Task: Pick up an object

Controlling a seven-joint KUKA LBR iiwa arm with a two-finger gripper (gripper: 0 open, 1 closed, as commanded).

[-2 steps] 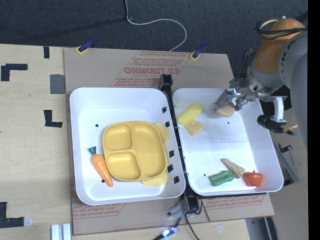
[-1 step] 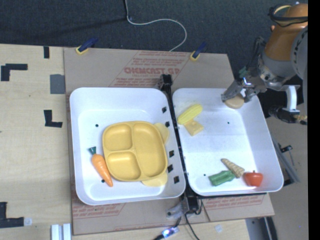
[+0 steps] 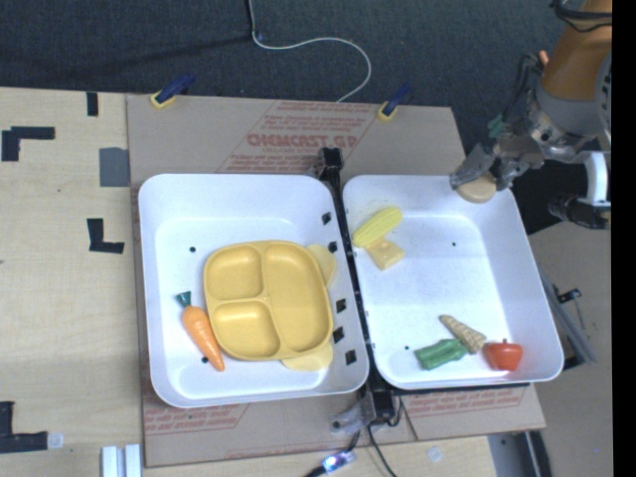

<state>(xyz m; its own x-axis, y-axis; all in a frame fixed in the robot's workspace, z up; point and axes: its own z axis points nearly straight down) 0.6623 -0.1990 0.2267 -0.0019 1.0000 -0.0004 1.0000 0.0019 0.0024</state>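
While the gripper hangs over the far right corner of the right bin, the big worry is the tan lump right at its tip. It looks like the pick target, but the lump sits against the bin's rim. If the grip is shallow or off-centre, it could pop loose and roll into the bin or over the edge onto the bench. Whether the pincer is apart or clamped on that lump, I cannot tell: the tip is small and seen from above. A snag on the rim is the other risk, with the tool this close to the wall.

The arm comes in from the right, orange band high, wrist angled down and leftward toward that corner.

Other candidates lie well apart from the gripper. Corn and a yellow block are at the bin's left side. A cone, a green piece and a tomato are bunched at the near edge. In the left bin, a carrot lies just beside a yellow tray.
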